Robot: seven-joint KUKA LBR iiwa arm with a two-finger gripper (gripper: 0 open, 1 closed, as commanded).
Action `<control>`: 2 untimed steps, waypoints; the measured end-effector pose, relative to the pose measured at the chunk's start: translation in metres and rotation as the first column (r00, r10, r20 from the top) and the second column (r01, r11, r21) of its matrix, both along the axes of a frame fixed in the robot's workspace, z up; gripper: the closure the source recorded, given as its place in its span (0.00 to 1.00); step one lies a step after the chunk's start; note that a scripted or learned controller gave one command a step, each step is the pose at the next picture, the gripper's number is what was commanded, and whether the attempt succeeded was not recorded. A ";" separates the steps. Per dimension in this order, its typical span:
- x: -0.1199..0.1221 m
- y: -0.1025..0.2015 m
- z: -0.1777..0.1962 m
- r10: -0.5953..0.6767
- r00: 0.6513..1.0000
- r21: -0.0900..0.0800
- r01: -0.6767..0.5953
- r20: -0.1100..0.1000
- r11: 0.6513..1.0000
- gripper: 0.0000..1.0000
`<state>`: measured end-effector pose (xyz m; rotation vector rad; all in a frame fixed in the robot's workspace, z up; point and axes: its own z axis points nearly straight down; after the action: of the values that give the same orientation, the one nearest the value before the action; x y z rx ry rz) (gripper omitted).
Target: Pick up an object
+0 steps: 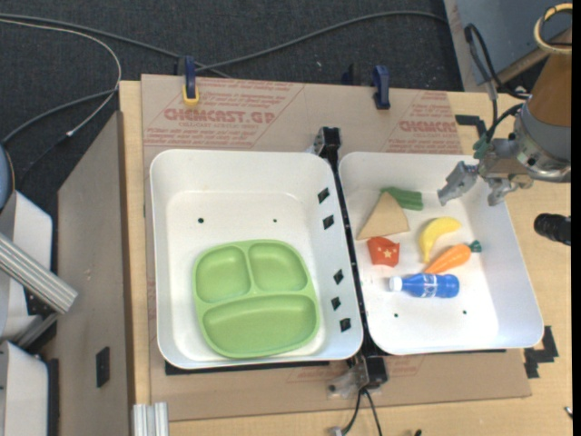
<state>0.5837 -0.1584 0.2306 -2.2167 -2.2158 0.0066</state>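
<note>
The right bin (508, 316) holds several toy items: a tan wedge (387, 216) with a green piece (405, 198) behind it, a red block (385, 252), a yellow banana (439, 234), an orange carrot (448, 258) and a blue bottle (428, 285) lying on its side. My gripper (476, 187) hangs over the back right part of this bin, above and right of the banana. Its two grey fingers are spread apart with nothing between them.
The left bin (172, 198) contains a green divided plate (256, 296). A black divider strip (338, 234) runs between the bins. Blue clamps (381, 87) hold the cardboard base at the back. Cables trail across the dark floor behind.
</note>
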 end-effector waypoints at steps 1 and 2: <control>-0.001 0.006 -0.045 0.001 1.000 0.001 -0.001 0.000 1.000 0.00; 0.001 0.002 -0.109 0.000 1.000 0.001 0.000 -0.001 1.000 0.00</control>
<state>0.5843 -0.1562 0.1219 -2.2159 -2.2151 0.0066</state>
